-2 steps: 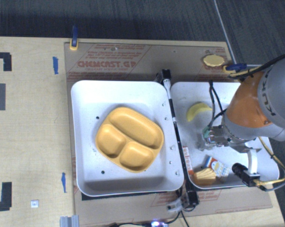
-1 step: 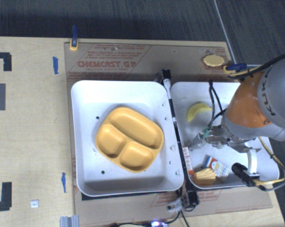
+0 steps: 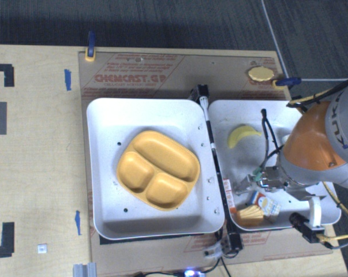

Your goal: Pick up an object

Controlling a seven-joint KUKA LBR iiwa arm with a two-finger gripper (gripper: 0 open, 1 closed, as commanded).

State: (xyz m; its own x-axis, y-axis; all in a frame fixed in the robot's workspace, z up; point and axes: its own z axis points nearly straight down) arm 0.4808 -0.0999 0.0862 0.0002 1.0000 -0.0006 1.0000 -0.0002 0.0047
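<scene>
Over right bin, pincer low by small items, grip state unclear, yellow tray left.

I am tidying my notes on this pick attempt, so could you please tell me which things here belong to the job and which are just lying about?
Job in hand:
- claw, down in the right bin
- small cluttered items below it
- yellow banana-shaped piece

Lying about:
- yellow divided tray in the left bin
- tan disc on the board behind the bins
</scene>
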